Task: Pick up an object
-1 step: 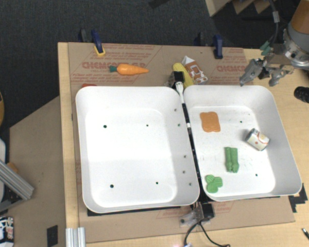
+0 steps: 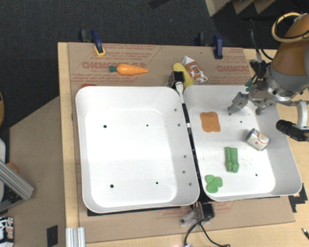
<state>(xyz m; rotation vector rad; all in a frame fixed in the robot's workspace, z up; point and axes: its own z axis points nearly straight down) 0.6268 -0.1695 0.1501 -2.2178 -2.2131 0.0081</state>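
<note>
1. The gripper (image 2: 249, 103) is hovering over the far part of the right bin (image 2: 278, 189), fingers spread apart, gripping nothing.
2. An orange flat piece (image 2: 210, 121) is lying near the bin's left wall.
3. A small can (image 2: 257, 139) is lying on its side towards the right.
4. A green pod (image 2: 232, 159) and a green leaf piece (image 2: 213, 183) are sitting nearer the front.
5. A carrot (image 2: 130, 70) is lying on the board behind the left bin (image 2: 92, 138).
</note>
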